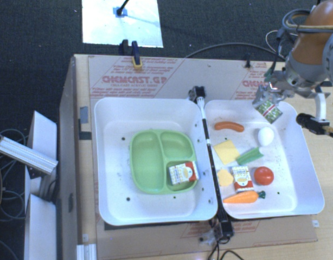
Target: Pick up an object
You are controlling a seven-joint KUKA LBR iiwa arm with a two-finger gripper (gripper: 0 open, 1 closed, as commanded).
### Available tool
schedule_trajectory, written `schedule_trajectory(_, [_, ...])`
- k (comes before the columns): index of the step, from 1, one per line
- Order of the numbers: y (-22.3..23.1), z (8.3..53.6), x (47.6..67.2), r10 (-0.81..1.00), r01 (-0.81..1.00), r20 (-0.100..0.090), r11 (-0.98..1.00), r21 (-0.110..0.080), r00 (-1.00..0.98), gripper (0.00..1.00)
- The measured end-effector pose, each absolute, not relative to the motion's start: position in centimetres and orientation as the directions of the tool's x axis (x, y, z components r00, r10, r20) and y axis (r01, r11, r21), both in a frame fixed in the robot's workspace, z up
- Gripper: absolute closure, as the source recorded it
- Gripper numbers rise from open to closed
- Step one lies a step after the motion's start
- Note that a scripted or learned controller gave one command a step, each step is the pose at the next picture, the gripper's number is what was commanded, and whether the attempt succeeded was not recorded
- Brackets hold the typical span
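My gripper hangs over the far right corner of the right bin. Between its fingers it has a small green-and-white packet, which is tilted and lifted off the bin floor. Below it in the right bin lie a sausage, a white egg, a yellow cheese slice, a green cucumber piece, a small yellow piece, a red-and-white carton, a tomato and a carrot.
The left bin holds a green divided plate with a small carton in its near right compartment. A ridge separates the two bins. The arm comes in from the upper right.
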State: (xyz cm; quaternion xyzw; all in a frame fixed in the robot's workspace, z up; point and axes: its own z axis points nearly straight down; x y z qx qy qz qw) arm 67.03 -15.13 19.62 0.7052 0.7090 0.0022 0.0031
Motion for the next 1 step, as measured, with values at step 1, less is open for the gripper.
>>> schedule_trajectory(1, [-9.92,25.17,62.05,1.000,1.000,0.000,0.005,0.005,-0.005,1.00])
